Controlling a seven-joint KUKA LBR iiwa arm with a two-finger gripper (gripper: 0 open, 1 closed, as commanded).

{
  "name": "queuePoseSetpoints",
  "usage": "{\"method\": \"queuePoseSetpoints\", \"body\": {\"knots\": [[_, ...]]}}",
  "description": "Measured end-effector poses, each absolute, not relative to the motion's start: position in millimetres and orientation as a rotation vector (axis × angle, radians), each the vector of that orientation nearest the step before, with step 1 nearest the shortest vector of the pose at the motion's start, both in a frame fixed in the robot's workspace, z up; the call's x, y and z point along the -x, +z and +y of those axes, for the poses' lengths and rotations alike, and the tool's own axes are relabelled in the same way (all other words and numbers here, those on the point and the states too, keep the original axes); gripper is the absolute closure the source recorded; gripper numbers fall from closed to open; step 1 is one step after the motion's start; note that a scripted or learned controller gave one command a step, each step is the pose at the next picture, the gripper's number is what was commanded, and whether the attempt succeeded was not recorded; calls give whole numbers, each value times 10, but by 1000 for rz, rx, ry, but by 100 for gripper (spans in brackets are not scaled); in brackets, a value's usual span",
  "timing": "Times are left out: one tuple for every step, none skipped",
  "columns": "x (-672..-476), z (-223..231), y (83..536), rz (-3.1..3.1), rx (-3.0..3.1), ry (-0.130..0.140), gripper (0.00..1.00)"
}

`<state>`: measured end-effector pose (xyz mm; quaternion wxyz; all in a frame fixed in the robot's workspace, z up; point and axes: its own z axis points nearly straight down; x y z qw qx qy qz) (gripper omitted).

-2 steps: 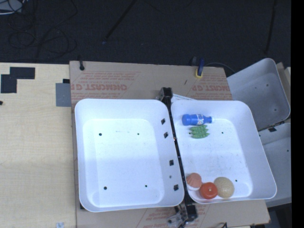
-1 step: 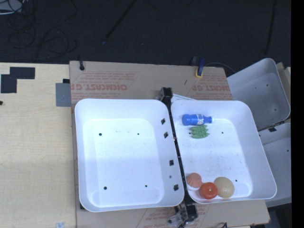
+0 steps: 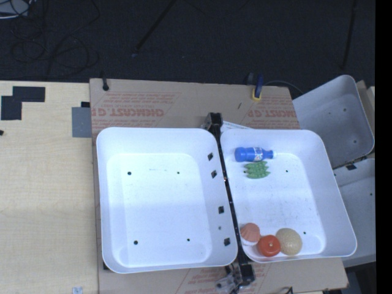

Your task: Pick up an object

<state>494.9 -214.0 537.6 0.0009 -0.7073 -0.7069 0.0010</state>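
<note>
White right bin (image 3: 334,188) — blue bottle (image 3: 252,154), green toy (image 3: 257,170), tomato (image 3: 268,245)

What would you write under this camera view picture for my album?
Two white bins: blue bottle, green toy and three round toys sit in the right bin.

Bench (image 3: 43,182) with two bins (image 3: 110,158)

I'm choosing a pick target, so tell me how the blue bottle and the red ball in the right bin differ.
The blue bottle is long and lies on its side; the red ball is round. The bottle sits near the far wall of the right bin, while the ball sits at the near wall. The bottle has only a small green object close beside it; the ball is crowded between a pinkish ball and a tan ball. Both lie in the same bin.
</note>
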Motion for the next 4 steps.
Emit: {"method": "queuePoseSetpoints", "body": {"knots": [[-4954,-2145,5476,-2220,2219,5,100],[-4954,-2144,5471,-2219,2219,5,0],[-4961,-2145,5570,-2221,2215,7,100],[-4960,-2145,5566,-2221,2215,7,0]]}}
